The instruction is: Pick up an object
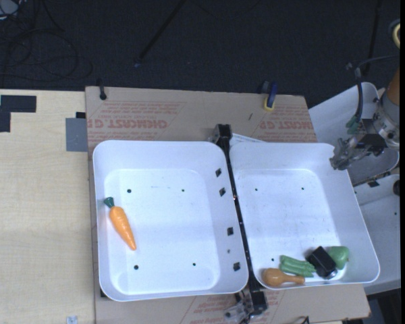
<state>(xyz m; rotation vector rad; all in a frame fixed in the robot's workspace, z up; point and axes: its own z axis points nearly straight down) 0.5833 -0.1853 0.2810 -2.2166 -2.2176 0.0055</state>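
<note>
An orange toy carrot (122, 227) with a green top lies near the left wall of the left bin (155, 151). In the front right corner of the right bin (277, 152) a small pile is gathered: a green pod (295, 266), a black block (321, 262), a light green piece (339, 253) and a tan gourd-shaped toy (281, 277). My gripper (345, 155) hangs at the far right, above the right bin's back right rim, far from the pile and the carrot. Nothing shows between it and the bin.
The two bins sit on a cardboard sheet (189, 113), joined by a black divider strip (231, 201). A blue-and-yellow clamp (271, 96) stands at the cardboard's back edge. A wooden bench top (34, 214) lies to the left.
</note>
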